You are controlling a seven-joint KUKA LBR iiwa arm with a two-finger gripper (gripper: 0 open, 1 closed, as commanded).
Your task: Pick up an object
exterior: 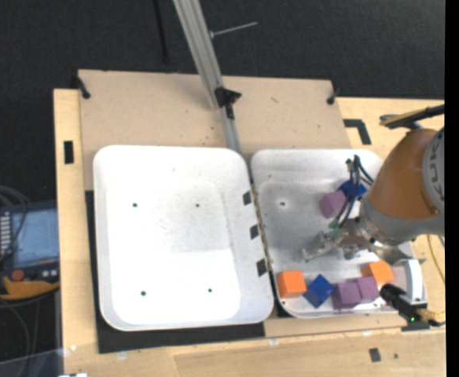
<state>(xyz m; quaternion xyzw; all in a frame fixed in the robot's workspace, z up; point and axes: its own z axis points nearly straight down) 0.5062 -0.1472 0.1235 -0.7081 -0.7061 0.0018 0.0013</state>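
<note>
In the right bin, an orange block, a blue block and two purple blocks lie in a row along the near wall. A second orange block sits just behind them. Another purple block lies mid-bin, beside a small blue piece.

1. The left bin lay open from edge to edge.
2. In the right bin, blocks crowded the near edge.
3. The arm covered its right side.
</note>
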